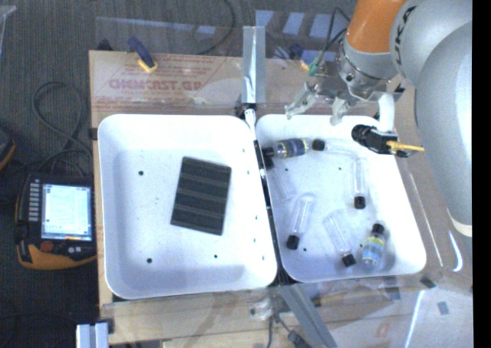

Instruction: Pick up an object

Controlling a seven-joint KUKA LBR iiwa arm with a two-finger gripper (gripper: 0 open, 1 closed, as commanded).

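Gripper [314, 113] hangs over the far rim of the right bin [414, 258], with the arm coming in from the far right and its grey body cut off by the frame edge. The fingers [294, 107] are spread wide with nothing between them. Their pale tips are hard to separate from the white rim behind.

All pickable objects lie in the bins:
- **Labelled bottle** [294, 147]: on its side in the right bin's far left part, just near of the fingers. A black cap [318, 144] sits at its right end; can't tell if it is attached or loose.
- **Faint vial** [282, 184]: just near of the bottle, barely an outline against the white floor.
- **Long vial** [302, 212]: clear, left of centre, dark cap at its near end.
- **Thin vial** [358, 179]: clear, right of centre, cap at its near end.
- **Wide vial** [337, 233]: clear, near side, outline blurry, cap toward the near rim.
- **Small bottle** [374, 248]: just right of the wide vial, black top, label too small to read.

In the left bin [115, 185], a black ribbed pad [202, 195] lies flat around the centre, slightly tilted. The dark dots on the bin floor are unclear.

The table [169, 82] shows red print at the far side, washed out by glare. A teach pendant [57, 220] lies left of the left bin, screen lit but unreadable.
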